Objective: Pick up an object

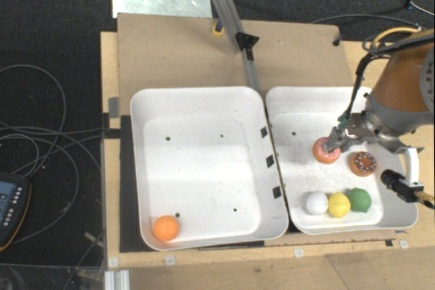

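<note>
Smooth orange ball (166, 228) nearest; claw (334, 144) meets round pink doughnut (326, 151), grip unclear.

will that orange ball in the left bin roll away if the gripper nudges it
Probably: the orange ball looks round and smooth, so a nudge should roll it. It sits near the left bin's corner wall, which may stop it.

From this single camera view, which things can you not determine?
- Whether the gripper grips the pink donut: its tip covers the donut's top.
- The arm's base: cut off by the right edge.
- The brown donut's topping detail: too small.
</note>
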